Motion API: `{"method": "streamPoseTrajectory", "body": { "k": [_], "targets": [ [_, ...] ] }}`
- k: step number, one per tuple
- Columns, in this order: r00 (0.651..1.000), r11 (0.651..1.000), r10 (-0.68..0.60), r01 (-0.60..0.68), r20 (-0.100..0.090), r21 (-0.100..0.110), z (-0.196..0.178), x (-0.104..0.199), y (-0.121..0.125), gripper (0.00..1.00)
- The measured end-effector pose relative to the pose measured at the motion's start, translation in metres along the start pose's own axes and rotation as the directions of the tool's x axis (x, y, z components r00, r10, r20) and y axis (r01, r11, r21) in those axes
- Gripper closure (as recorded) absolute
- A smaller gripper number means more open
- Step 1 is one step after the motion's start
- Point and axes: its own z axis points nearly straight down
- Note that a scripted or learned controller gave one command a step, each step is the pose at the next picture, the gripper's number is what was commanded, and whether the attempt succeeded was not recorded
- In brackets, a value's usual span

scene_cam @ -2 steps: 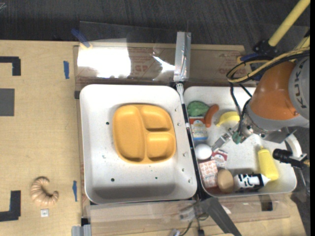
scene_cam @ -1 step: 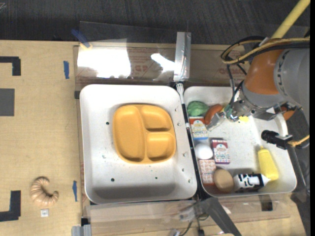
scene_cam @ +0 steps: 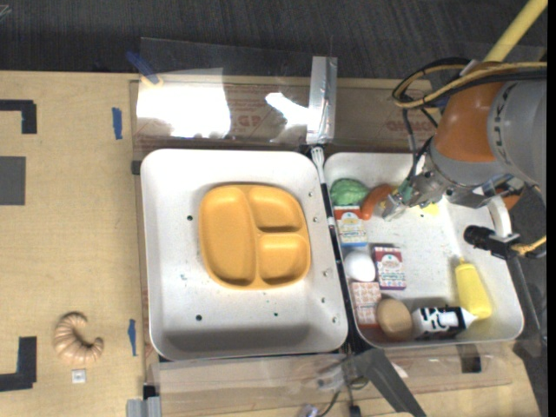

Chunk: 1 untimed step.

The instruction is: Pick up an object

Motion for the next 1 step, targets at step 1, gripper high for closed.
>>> {"method": "streamPoseTrajectory", "body": {
  "k": [1],
  "targets": [
    [1.0,1.0,0.0,0.0,-0.001,0.001,0.0006,0.0005,-0.0001,0.0]
  ]
}}
